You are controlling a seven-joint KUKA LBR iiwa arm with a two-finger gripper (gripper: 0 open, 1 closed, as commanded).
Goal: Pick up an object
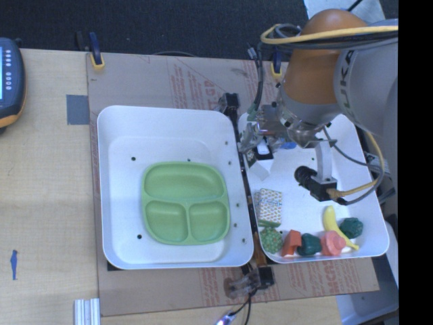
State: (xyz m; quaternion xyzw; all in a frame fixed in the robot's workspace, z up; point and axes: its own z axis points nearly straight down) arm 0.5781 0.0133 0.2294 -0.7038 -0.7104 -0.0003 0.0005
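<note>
Hanging over the right bin point(369, 147) near its left wall, the gripper point(260, 144) has jaws whose state cannot be told, while the toys point(311, 241), candidates for picking, cluster along the near edge, apart from it.

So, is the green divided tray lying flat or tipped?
Flat: the green tray lies face up in the left bin, all three compartments showing.

Smooth white plastic bins point(108, 181), a matt green plastic tray point(185, 202), brown cardboard sheet point(189, 80) on the pale wood-grain worktop point(40, 195).
</note>
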